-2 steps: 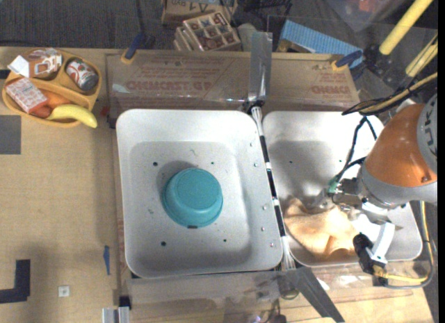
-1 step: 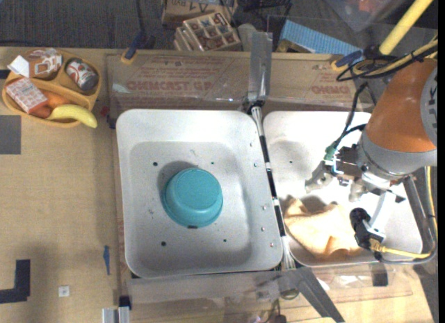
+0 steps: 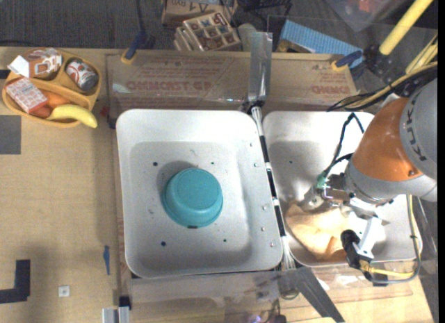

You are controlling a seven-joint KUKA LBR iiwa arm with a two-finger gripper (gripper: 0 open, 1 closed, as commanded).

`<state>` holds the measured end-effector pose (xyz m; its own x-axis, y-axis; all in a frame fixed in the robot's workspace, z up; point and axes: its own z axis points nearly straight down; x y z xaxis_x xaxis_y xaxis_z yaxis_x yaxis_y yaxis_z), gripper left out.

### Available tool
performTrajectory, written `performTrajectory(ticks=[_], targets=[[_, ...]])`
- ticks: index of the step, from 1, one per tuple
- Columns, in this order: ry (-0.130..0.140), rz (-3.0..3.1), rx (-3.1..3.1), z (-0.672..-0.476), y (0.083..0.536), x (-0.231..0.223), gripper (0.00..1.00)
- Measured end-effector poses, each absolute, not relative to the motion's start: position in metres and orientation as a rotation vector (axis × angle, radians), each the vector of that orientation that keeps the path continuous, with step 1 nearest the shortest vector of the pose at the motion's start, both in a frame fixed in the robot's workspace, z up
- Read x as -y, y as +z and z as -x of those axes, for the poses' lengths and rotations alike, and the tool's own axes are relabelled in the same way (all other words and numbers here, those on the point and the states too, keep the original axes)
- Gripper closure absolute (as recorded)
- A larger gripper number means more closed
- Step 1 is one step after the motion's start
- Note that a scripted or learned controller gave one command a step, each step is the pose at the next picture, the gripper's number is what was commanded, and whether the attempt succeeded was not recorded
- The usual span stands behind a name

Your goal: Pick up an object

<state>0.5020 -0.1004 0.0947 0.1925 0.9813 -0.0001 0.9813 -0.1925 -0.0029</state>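
You see the hand (image 3: 314, 200) low in the right bin (image 3: 299, 130), just above a tan object (image 3: 313, 235); whether it is spread or pinching, you cannot tell. Well to its left, a teal bowl (image 3: 193, 197) lies upside down in the left bin (image 3: 139, 176).

My arm (image 3: 396, 155) is grey with an orange band. The two bins (image 3: 139, 141) are white. A teal bowl (image 3: 193, 197) is in the left one, a pale tan object (image 3: 316, 235) in the right. Beside is a yellow banana (image 3: 73, 114).
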Motion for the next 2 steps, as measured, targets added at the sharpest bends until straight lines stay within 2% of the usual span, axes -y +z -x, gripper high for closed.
performTrajectory(ticks=[1, 2], targets=[[-0.014, 2.369, 2.076, -0.534, 0.088, 0.135, 0.00], [-0.011, 2.459, 1.970, -0.563, 0.088, 0.165, 0.00]])
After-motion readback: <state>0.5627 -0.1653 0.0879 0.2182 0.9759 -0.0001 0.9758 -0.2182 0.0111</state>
